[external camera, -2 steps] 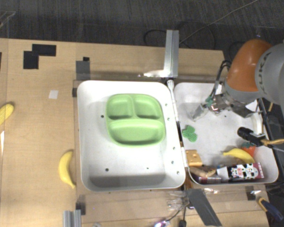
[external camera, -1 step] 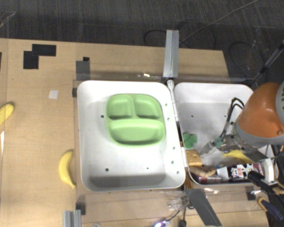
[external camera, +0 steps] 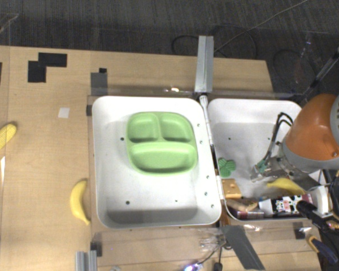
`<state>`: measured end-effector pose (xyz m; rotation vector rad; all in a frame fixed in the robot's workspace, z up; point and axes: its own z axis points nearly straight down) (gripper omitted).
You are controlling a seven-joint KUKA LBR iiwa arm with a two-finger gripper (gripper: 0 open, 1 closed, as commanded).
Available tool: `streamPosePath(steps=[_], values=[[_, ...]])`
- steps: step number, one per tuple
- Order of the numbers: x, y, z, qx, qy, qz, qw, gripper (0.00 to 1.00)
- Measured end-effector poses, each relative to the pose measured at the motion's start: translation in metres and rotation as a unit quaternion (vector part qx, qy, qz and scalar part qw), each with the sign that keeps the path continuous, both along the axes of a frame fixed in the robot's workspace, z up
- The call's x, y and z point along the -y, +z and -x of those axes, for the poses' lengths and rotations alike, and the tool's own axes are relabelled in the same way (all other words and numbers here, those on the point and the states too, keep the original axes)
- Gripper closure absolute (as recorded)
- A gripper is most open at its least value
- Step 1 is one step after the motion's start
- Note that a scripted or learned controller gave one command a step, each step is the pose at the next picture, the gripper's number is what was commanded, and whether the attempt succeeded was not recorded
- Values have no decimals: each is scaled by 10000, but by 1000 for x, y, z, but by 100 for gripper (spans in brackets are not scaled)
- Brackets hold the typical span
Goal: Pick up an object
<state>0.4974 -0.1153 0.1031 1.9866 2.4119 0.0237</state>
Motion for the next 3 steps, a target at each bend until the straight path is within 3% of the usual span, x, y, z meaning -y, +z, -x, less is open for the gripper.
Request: streamPosePath(steps=[1,2,3], values=[[0,0,0,0,-2,-1,10000,0],[-19,-12,-55,-30,-89,9,10000,0],[-24,-13,-128,-41,613,23,9981,0]])
